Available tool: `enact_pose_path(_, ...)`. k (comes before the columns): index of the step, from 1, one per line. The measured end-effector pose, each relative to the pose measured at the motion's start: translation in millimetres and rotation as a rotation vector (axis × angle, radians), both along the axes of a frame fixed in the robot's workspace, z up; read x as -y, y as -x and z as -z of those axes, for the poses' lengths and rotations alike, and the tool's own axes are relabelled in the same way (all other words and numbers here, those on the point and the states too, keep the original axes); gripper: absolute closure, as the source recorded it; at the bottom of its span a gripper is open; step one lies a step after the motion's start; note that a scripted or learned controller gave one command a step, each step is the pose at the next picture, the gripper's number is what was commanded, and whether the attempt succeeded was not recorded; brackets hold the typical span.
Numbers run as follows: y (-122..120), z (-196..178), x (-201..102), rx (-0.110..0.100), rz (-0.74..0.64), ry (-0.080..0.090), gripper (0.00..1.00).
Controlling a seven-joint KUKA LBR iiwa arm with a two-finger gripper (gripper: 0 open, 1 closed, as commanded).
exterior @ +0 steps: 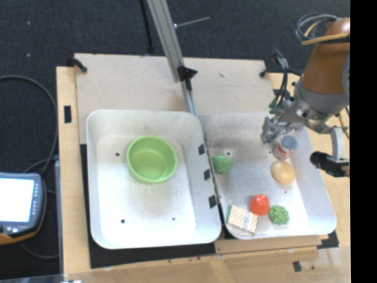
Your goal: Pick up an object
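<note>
The right bin (247, 128) holds several small objects. A green cup (222, 164) sits near its left wall. A small can with a red band (285, 147) stands at the right, with a yellow egg-shaped object (283, 173) just in front of it. Along the front lie a checkered box (242, 219), a red tomato-like piece (259, 204) and a green broccoli-like piece (279, 214). My gripper (272, 131) hangs over the right bin's back right part, just left of the can and above the bin floor. I see nothing between its fingers.
The left bin (106, 158) holds a green bowl (152, 158). A slanted metal pole (168, 34) rises from behind the bins. A tablet (17, 205) sits off the bench at the left.
</note>
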State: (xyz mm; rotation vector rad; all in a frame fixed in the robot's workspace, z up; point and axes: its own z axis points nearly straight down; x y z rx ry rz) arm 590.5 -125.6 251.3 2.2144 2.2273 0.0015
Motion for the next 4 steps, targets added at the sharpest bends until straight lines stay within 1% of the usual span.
enact_pose_path(1,24.0,-4.1,-51.0,-0.001,0.000,-0.001,1.00)
enact_pose_path(2,37.9,8.8,-95.9,-0.002,0.000,0.000,1.00)
enact_pose_path(3,52.5,17.5,-152.2,-0.001,-0.001,-0.001,1.00)
enact_pose_path(4,59.6,6.0,-200.5,0.001,-0.003,-0.003,1.00)
